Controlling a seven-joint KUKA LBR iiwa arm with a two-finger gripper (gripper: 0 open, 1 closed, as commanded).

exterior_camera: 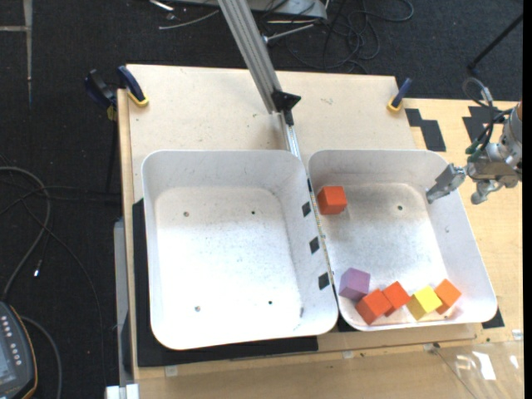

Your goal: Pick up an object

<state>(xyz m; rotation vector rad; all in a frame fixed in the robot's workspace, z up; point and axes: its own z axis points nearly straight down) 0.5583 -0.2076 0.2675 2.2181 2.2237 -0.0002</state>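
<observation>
R bin (465,248): orange cube (332,199) alone far side | purple cube (355,283) + 4 blocks (411,299) near rim | gripper (466,186) fingers spread, nothing held, R rim.

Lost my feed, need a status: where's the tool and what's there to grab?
Tool open over right bin's far right rim, holding nothing. Orange cube sits alone; five more blocks clustered at near edge. Path unobstructed.

Pale wooden bench (216,106), seen from above.
Bearing two white bins (158,223) side by side, left of the gripper (464,187).
</observation>
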